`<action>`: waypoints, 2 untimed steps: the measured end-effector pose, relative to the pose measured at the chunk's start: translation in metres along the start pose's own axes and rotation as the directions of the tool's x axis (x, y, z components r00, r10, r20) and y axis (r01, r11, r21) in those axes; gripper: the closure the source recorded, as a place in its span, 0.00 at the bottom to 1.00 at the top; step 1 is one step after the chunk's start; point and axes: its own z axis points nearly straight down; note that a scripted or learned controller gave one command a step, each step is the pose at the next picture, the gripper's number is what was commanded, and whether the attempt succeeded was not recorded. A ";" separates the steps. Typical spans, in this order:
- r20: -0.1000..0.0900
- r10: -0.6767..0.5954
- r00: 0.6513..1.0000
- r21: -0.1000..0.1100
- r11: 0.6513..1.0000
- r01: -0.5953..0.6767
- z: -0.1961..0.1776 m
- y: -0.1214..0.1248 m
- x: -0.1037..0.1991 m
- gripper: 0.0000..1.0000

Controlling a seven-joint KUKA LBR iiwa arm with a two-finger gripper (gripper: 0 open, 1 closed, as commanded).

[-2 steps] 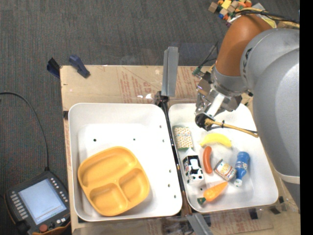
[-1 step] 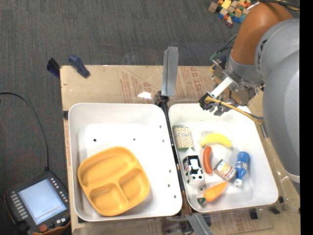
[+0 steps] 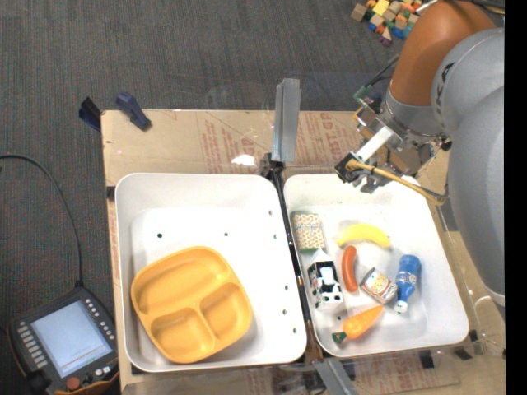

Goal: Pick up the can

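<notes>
Arm: we see the grey KUKA arm [image 3: 469, 97] coming in from the right, orange band up top, wrist hanging over the back edge of the right bin.

Gripper: the gripper [image 3: 356, 174] sits above the back-left part of the right bin [image 3: 449, 319], well apart from the pile of items. We honestly can't tell how wide it is set, too small and dark from this angle. Nothing shows between its tips that we can make out.

Can: the can [image 3: 378, 285] lies on its side in the right bin, red and white label, in the front half. It's between the red sausage [image 3: 350, 268] and the blue bottle [image 3: 406, 282], just beside both, and the carrot [image 3: 359, 324] is just in front of it.

Other stuff in the right bin: a banana [image 3: 365, 235] behind the sausage, a patterned box [image 3: 309, 231] near the left wall, and a black and white cow-print carton [image 3: 326, 284] in front of that box.

Left bin: the left bin [image 3: 140, 196] holds an orange divided plate [image 3: 191, 304], sitting toward the front-left.

Around the bench: cardboard [image 3: 189, 138] under the bins, a pendant with a screen [image 3: 62, 344] on the floor at bottom left, and a heap of coloured blocks [image 3: 389, 11] on the carpet at the top.
</notes>
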 end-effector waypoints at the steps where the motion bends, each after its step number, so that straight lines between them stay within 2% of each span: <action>1: 0.004 -0.009 1.000 0.003 1.000 0.009 -0.007 -0.003 0.002 1.00; 2: 0.008 -0.017 1.000 0.006 1.000 0.017 -0.015 -0.005 0.003 1.00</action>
